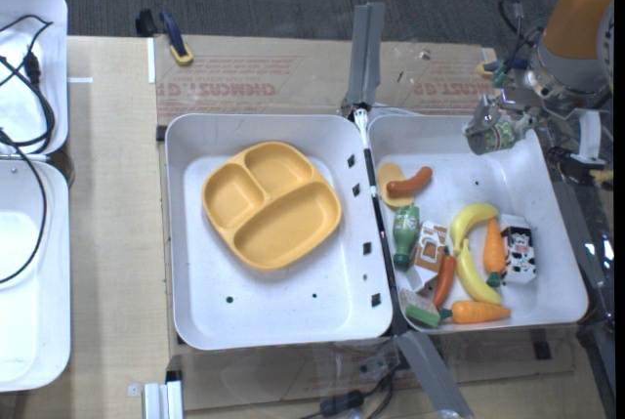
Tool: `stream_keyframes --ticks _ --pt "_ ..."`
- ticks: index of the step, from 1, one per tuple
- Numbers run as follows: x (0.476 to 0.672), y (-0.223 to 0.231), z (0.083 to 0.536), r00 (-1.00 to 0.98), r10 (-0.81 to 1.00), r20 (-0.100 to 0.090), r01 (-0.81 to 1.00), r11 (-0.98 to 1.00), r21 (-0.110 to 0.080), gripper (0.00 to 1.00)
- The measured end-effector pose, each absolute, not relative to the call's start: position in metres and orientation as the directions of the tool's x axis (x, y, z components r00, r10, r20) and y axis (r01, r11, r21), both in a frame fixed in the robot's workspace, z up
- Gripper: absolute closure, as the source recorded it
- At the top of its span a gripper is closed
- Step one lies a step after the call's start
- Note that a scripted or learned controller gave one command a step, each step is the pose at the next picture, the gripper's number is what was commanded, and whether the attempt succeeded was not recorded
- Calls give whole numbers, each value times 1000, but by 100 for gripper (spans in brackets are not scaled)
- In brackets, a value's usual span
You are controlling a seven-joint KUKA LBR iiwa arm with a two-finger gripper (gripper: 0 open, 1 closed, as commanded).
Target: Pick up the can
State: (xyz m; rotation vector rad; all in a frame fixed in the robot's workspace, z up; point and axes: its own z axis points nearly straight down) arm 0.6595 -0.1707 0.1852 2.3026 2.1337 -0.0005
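Take the right bin [562, 212] as your landmark. Along its near edge you have a carrot [480, 313], with bananas [473, 246] just beyond, a green bottle [405, 233] toward its left wall, and a sausage [408, 182] farther back. Left of it, in the neighbouring bin [186, 212], sits a yellow divided plate [271, 203]. Over the bin's far right corner you see the gripper [496, 129], fingers pinched on the can [493, 137], which hangs lifted clear above the bin floor.
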Motion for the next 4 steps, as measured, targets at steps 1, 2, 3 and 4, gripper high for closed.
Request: stream_keyframes --ticks 1,2,3,4 --pt "659 -171 184 76 997 -2 997 -76 0 0" --pt "664 -205 93 288 957 16 958 -288 -4 0" --pt "663 -210 104 289 957 8 957 -289 1 100" --pt "644 -181 229 382 924 -2 924 -382 1 100"
